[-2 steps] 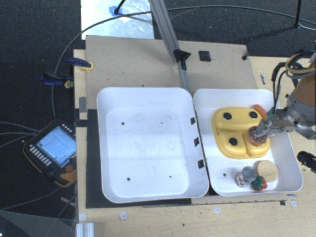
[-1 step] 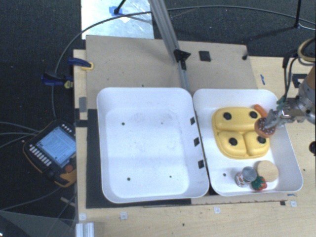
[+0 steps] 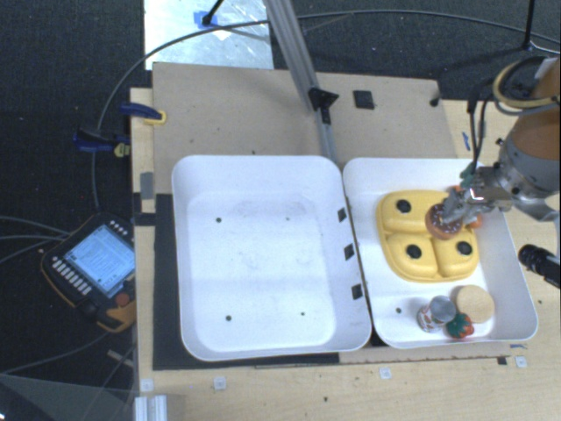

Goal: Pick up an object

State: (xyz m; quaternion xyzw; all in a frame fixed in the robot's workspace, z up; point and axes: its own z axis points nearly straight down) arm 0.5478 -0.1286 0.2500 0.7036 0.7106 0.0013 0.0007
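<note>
I see my gripper [image 3: 452,213] low over a yellow four-lobed plastic block [image 3: 422,235] in the right white bin [image 3: 517,318]; I cannot tell how the jaws stand.

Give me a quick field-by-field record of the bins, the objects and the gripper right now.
left bin: white, beside the right bin
right bin: white, holds all the objects
yellow block: large, four dark dots, upper part of right bin
brown disc: small, on the yellow block, at the gripper tip
tan round piece: near front edge of right bin
small cluster: grey, red and green bits, left of the tan piece
gripper: over the yellow block, by the brown disc
grasp: cannot tell
</note>
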